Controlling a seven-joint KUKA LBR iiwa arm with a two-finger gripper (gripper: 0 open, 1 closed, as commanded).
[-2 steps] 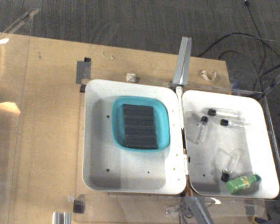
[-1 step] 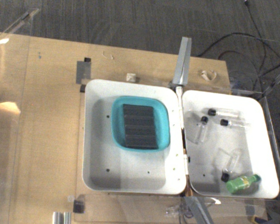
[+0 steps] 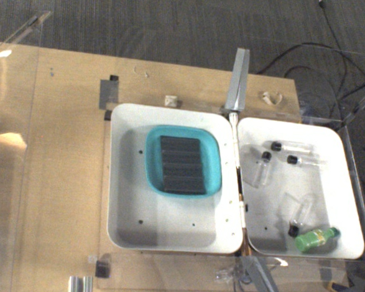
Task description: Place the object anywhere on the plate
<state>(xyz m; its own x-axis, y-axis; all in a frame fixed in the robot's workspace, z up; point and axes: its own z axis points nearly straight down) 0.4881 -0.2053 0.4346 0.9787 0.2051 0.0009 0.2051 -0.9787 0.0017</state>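
Teal plate [image 3: 213,169] sat in the left bin [image 3: 120,188], toward the far wall and near the right wall. A dark ridged block [image 3: 181,165] covered the plate's middle, leaving only the rim bare. Open bin floor lay left and in front. The right bin [image 3: 348,185] held clear black-capped vials [image 3: 263,170], and a green bottle [image 3: 316,239] lay by its near edge.

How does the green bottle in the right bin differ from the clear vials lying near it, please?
The green bottle is opaque and bright green, while the clear vials are see-through with black caps. The green bottle looks stouter; the clear vials look slimmer. The green bottle lies at the bin's near right corner; most clear vials lie toward the far side. All lie on their sides in the right bin.
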